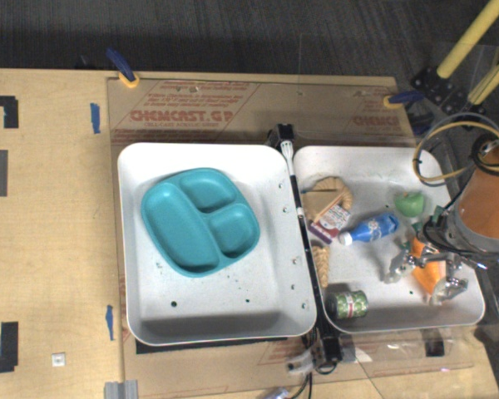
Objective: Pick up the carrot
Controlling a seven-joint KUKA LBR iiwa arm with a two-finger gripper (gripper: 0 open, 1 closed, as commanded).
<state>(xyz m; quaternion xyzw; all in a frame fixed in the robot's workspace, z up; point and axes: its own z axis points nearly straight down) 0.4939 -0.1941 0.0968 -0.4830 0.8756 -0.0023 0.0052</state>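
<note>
Carrot (427, 274): small, orange, lying in right bin near its right front corner, partly hidden

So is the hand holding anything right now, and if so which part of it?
Cannot be told. The hand sits low over the carrot in the right bin, metal fingers either side of the orange piece, but whether they pinch it is unclear.

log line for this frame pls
gripper down in right bin | carrot between fingers, not lifted | teal tray in left bin
</note>
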